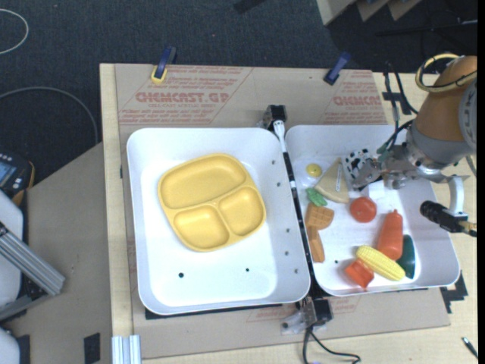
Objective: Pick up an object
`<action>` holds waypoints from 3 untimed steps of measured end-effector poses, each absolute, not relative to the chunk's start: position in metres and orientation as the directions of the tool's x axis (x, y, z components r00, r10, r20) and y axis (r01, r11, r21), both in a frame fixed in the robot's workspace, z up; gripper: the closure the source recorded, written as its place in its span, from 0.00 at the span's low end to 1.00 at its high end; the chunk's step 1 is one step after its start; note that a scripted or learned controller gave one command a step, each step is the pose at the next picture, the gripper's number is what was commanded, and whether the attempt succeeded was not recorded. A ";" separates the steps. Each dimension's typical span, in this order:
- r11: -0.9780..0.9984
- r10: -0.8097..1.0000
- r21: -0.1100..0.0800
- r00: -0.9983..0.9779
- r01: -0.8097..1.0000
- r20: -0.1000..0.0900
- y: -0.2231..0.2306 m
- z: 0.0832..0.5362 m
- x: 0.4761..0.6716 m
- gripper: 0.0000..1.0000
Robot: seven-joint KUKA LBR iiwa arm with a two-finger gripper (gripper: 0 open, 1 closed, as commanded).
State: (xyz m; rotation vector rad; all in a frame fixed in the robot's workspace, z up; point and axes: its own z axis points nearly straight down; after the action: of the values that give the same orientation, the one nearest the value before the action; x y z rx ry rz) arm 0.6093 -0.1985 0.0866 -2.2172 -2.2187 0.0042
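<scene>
The right bin (447, 252) holds several toy foods: a red tomato (363, 209), an orange-red bottle shape (391, 233), a yellow corn cob (380, 262), a dark green piece (409, 256), a small red piece (358, 273), an orange waffle-like piece (320, 217) and a beige wedge (332, 182). My gripper (362, 169) hangs low over the back of this bin. It is just above the tomato and right of the wedge. Its tip is a blur of black and white.
The left bin (151, 271) holds a yellow divided plate (212, 202). A small yellow piece (313, 171) and a green leaf (317, 198) lie near the wall between the bins. The arm's grey body (443, 139) overhangs the right bin's back corner. Clamps sit on the board's far edge.
</scene>
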 end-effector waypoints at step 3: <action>0.001 1.000 0.007 -0.001 1.000 -0.003 -0.205 0.218 0.602 1.00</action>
State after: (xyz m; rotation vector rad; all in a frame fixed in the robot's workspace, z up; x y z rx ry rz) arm 0.6020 -0.2053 0.2184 -2.2253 -2.2274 -0.0048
